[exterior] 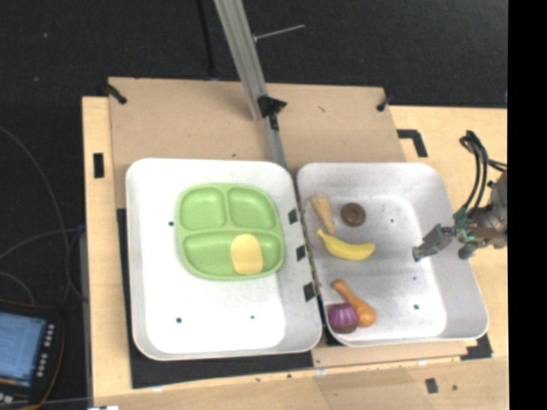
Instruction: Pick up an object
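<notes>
Several small toy foods lie in the right bin (427, 182); we take the banana (346, 247) as the likeliest target, and judge it light, stiff and smooth-skinned, best pinched across its thick middle, not its tapering ends. It rests left of centre, just below a cone-shaped piece (322, 211) and a brown disc (353, 214); the claw (430, 246) hovers well apart to its right, near the bin's right wall, and we cannot tell how it is set

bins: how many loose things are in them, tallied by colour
yellow: 2 (slice on the green plate, banana)
tan: 1 (cone)
brown: 1 (round piece)
orange: 1 (carrot)
purple: 1 (round piece)
green: 1 (the plate)
total: 7
</notes>
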Robot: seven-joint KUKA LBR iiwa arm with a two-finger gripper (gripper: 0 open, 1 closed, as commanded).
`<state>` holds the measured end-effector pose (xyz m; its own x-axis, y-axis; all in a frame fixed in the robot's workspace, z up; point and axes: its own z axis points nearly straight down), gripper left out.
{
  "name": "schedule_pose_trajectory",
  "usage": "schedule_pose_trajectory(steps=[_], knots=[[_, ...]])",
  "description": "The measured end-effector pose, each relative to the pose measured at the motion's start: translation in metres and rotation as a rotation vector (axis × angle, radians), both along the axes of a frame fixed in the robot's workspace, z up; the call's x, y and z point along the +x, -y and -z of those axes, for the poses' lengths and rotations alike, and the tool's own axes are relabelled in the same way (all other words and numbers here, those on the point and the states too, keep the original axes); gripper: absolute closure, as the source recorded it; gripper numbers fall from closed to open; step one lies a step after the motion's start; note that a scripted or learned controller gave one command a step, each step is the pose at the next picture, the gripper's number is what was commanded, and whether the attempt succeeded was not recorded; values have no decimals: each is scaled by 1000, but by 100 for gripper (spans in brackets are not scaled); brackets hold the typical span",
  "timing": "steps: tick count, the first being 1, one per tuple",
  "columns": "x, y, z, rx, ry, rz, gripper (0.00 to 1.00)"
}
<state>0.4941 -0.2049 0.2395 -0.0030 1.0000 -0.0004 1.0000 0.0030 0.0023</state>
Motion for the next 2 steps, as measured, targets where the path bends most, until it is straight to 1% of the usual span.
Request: schedule_pose_trajectory(steps=[1, 2], knots=[[0, 0, 0, 0, 1, 1, 0], [4, -3, 61, 1, -6, 3, 0]])
